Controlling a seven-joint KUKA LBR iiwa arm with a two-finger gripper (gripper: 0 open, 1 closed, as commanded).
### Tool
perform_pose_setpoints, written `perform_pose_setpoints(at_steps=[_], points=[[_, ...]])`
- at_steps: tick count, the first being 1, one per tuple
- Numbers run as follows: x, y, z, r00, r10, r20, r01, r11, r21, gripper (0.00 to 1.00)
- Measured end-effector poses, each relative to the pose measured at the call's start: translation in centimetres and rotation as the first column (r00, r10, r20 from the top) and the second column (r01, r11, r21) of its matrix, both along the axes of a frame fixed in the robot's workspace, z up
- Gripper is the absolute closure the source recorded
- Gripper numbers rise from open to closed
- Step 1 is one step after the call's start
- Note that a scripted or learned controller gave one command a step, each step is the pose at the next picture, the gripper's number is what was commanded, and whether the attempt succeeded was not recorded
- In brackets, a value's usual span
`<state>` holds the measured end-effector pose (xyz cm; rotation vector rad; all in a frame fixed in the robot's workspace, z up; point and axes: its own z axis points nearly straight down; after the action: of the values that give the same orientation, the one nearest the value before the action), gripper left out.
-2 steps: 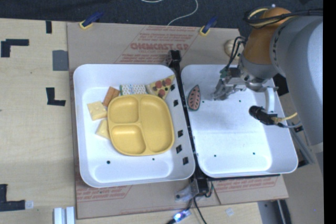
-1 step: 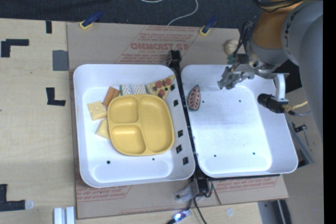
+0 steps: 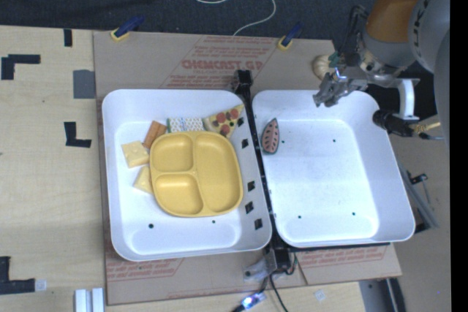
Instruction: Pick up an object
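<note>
Claw (image 3: 330, 91) poised over right bin's (image 3: 380, 226) far rim, finger state impossible to tell, watermelon slice (image 3: 270, 135) near divider, yellow divided plate (image 3: 196, 173) filling left bin (image 3: 124, 230).

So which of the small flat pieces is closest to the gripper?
The oval striped piece, lying alone in the right bin by the divider; the others crowd around the yellow tray in the left bin.
</note>
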<state>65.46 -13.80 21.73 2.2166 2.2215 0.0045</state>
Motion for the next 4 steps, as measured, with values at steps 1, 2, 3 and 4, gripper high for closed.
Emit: perform_pose_setpoints(at_steps=[1, 2, 3, 4], points=[[0.0, 0.1, 0.7, 1.0, 0.0, -0.005, 0.0, 1.0, 0.001, 1.0], [-3.3, 3.0, 1.4, 1.0, 0.0, -0.007, 0.0, 1.0, 0.001, 1.0], [-5.1, 5.0, 1.6, 1.0, 0.0, -0.007, 0.0, 1.0, 0.0, 1.0], [-5.1, 4.5, 1.6, 1.0, 0.0, -0.006, 0.0, 1.0, 0.001, 1.0]])
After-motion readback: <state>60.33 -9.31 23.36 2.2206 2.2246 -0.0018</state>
